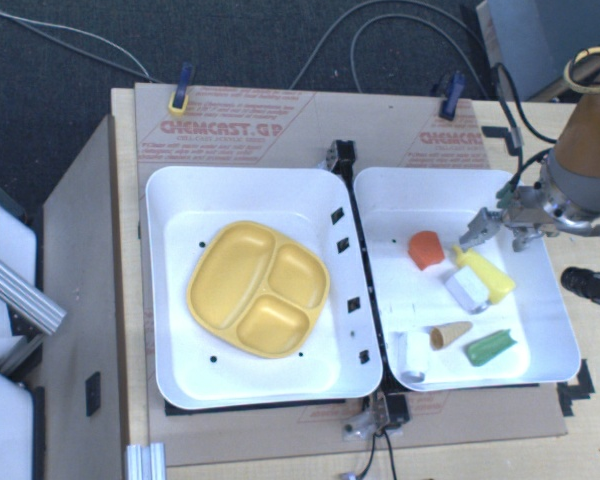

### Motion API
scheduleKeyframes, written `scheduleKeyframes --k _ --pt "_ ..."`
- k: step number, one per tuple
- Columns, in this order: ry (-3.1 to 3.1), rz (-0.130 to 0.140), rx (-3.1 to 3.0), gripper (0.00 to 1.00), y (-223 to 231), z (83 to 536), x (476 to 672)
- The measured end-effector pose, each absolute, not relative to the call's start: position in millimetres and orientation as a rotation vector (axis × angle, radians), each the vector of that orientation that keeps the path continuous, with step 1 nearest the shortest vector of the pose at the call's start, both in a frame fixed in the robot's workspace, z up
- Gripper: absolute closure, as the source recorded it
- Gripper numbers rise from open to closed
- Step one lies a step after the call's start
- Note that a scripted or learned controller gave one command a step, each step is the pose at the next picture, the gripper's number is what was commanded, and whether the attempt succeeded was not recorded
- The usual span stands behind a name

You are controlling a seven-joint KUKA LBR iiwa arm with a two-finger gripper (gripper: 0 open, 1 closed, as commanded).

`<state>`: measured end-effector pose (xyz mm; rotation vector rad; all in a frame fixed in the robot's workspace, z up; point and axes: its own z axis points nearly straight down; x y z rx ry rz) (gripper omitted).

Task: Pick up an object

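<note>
Landmark: right bin (540,368)
Gripper (500,230): over the bin's far right part, fingers apart, holding nothing
Yellow block (488,274): in the bin, just below the gripper
Orange block (426,249): left of the yellow block
Green piece (489,347): near the bin's front edge

Evenly and brightly lit from above, with soft, diffuse light. Near-blown whites across both bins (165,268), floors glaring faintly at centre frame. Short, pale shadows just beside the yellow tray (258,288) and under the small items at right. Dark, underexposed carpet (70,28) along the top of the frame, little detail there. Slightly soft focus overall, coarse grain, printed lettering on the board (225,118) still legible. Arm (585,158) at the right edge mildly blurred. Slight bowing of straight lines toward the edges.
</note>
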<state>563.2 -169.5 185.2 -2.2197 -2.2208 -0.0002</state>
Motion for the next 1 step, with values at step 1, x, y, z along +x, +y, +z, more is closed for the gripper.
scheduleKeyframes --k 1 --pt "-2.224 -0.003 -2.220 1.00 -169.2 196.6 564.1"
